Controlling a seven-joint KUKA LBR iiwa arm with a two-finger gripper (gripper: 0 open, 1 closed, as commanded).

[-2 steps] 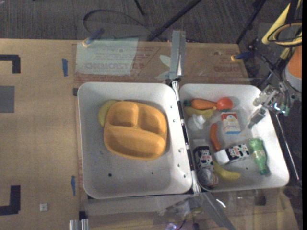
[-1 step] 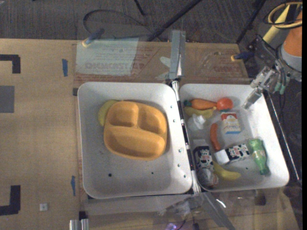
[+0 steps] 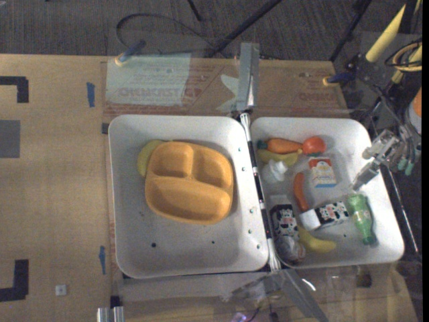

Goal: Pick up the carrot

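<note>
Carrot (image 3: 285, 145) lies at the back of the right bin (image 3: 387, 243), long axis across it, touching a banana (image 3: 279, 157). Fingers (image 3: 370, 170) hover above the bin's right side, spread and grasping nothing; the carrot sits leftward and farther back.

Tan bench under dim light, dark carpet beyond.

The bench top (image 3: 53, 200) is pale brown board marked with black tape corners (image 3: 15, 89) at its left edge and short blue tape strips (image 3: 90, 94). A clear plastic sheet (image 3: 151, 79) lies flat near the far edge of the bench. Past that edge the floor (image 3: 80, 15) is dark grey carpet, crossed by a looping black cable (image 3: 144, 25) and thin black stand legs (image 3: 268, 5). At the upper right corner, yellow tubing (image 3: 389, 32) slants among dark stands. The light is soft and even.
</note>
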